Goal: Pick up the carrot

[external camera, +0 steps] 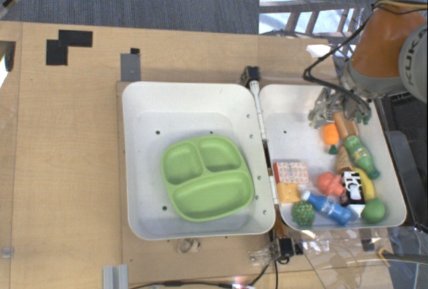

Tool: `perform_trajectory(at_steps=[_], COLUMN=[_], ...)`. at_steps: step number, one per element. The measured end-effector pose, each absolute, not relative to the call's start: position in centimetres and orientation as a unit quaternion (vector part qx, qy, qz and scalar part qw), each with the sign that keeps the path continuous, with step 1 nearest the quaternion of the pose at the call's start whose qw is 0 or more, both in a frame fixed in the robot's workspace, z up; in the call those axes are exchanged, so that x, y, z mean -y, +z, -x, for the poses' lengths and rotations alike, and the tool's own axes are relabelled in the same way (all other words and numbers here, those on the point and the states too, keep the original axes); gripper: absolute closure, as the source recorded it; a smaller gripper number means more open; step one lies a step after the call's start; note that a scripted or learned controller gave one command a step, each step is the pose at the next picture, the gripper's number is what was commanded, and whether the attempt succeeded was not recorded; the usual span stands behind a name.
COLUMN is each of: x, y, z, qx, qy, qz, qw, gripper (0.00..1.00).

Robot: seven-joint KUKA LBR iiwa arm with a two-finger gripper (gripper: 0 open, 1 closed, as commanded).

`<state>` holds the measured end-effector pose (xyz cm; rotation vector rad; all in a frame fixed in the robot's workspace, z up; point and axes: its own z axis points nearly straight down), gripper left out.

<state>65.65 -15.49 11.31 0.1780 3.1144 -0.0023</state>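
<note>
You have the arm [391, 40] reaching over the far right corner of the right bin [287, 117], with its gripper [338, 107] just above the carrot [330, 134]. Whether the jaws stand wide or narrow, you cannot tell. The carrot lies near the bin's far edge, beside a green bottle [360, 157]. Toward the near edge sit a blue bottle [330, 207] and a green ball [373, 210]. The left bin [144, 114] holds a green divided plate [208, 177]
</note>
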Motion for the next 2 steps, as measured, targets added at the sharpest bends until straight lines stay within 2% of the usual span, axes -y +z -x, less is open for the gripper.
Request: perform_trajectory(at_steps=[1,2], x=[15.5,15.4], y=[11.3,12.8], z=[-65.6,-66.0], qx=[-0.998,-0.998], qy=[-0.0006,-0.0014], qz=[-0.056,-0.054], qw=[0.011,0.017], gripper=[0.0,1.0])
